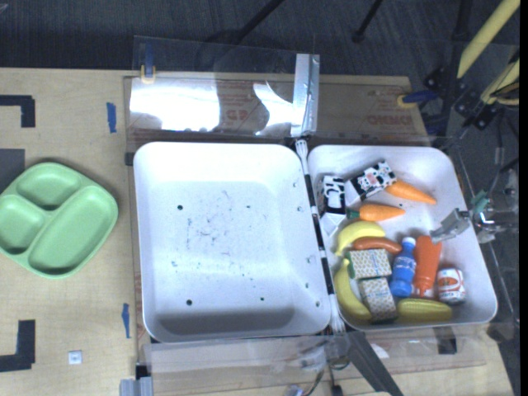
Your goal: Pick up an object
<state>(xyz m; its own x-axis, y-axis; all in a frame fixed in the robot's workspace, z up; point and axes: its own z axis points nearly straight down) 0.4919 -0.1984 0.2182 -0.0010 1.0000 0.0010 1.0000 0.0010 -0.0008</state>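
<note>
The right white bin (445,165) holds a heap of toy food. Two orange carrots (410,192) (381,212) lie near its back, beside two black-and-white patterned blocks (375,177) (333,193). Yellow bananas (363,236) (426,308) curve around two speckled blocks (370,262). A blue bottle (403,269), an orange bottle (427,264) and a red-and-white can (450,285) stand toward the front right. A grey metal part that looks like my gripper (455,223) hangs at the bin's right rim, just above the orange bottle and touching nothing that I can make out.
The left white bin (148,180) sits beside the right one, sharing a raised middle rim. A green divided plate (54,219) lies on the bench at far left. A clear plastic panel (223,97) stands behind the bins. Stands and cables crowd the right edge.
</note>
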